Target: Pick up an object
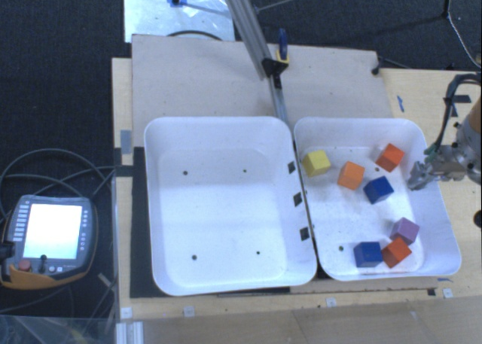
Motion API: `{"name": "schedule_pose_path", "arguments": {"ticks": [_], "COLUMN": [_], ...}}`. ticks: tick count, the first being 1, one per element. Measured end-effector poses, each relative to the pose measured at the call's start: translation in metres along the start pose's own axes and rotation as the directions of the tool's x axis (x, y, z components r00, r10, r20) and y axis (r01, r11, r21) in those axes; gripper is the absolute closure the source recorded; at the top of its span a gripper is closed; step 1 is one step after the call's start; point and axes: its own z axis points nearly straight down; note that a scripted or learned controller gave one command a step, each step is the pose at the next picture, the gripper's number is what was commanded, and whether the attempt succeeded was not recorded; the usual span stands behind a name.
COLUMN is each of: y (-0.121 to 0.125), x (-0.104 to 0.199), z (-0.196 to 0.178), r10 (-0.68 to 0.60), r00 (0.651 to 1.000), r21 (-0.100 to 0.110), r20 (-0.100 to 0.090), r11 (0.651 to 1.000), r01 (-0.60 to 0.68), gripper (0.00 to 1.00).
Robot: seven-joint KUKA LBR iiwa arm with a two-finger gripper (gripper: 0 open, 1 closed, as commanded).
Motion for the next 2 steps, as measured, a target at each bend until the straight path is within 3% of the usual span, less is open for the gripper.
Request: {"name": "schedule_pose_path", "arguments": {"ticks": [1,2], "y": [0.002,0.031], "x": [-0.007,0.037], "z": [-0.046,-0.049], "r10": [0.001,-0.006], "r00": [1.0,1.0], "r21": [-0.001,0.001], "r20": [0.001,-0.002], "r11": [1.0,1.0], "r01": [-0.001,0.006], "gripper": [1.0,1.0]}}
